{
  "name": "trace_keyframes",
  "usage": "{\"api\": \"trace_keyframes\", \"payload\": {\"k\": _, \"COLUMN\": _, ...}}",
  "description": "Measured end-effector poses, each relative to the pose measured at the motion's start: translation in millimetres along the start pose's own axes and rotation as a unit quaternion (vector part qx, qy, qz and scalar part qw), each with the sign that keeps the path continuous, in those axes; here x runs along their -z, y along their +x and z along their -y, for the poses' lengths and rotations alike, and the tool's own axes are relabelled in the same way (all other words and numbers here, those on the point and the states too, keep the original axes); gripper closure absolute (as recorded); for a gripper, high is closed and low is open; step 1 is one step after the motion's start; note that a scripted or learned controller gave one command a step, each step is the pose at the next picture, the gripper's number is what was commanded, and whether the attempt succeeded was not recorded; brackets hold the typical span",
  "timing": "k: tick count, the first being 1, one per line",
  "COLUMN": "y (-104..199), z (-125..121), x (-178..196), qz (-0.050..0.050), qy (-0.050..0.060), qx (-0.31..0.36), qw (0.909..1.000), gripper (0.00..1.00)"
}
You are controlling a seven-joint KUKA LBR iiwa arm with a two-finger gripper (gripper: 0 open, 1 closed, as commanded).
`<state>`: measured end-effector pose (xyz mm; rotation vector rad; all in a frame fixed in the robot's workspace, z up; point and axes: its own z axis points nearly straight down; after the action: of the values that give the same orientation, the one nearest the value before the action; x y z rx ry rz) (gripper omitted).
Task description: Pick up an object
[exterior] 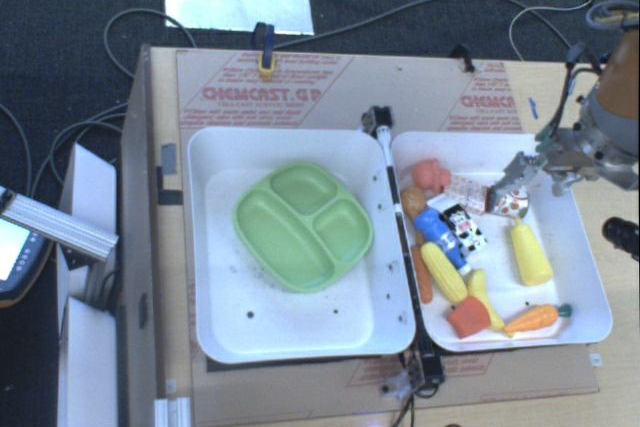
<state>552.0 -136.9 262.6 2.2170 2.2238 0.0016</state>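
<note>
From the camera view, your tool [515, 177] hangs over the upper part of the right bin [590, 300], reaching in from the right edge. Just beneath its tip sits a small round white-and-red object [510, 205], so close that you can't tell whether the tip touches it or merely hovers above. You also can't tell how far the tool is parted, or whether it has hold of anything: its tip is a dark, blurred shape against the bin floor.

That round object is the nearest candidate, directly under the tool. Just below and slightly right of the tool lies a yellow bottle-shaped toy [530, 253], its long axis running toward the near rim of the bin. To the tool's left, near but apart, are a pink lumpy piece [432, 175], a black-and-white patterned toy [464, 227] and a blue bottle [440, 235]; the blue one lies on a slant, close against a yellow corn cob [444, 272]. Farther below the tool, well apart, lie a carrot [535, 318] and a red-orange block [469, 316].

Judge the room carefully: the round piece stands fairly free, with bare white floor to its right, while the left cluster is crowded. The left bin [215, 165] holds a green divided plate [303, 226], well away to the tool's left. Both bins rest on the cardboard-covered tabletop [300, 85].
</note>
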Motion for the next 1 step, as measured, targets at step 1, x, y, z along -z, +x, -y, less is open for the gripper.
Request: {"api": "trace_keyframes", "payload": {"k": 1, "y": 24.1, "z": -45.6, "x": -161.7, "qz": 0.000, "qy": 0.001, "qx": 0.000, "qw": 1.0000, "gripper": 0.00}}
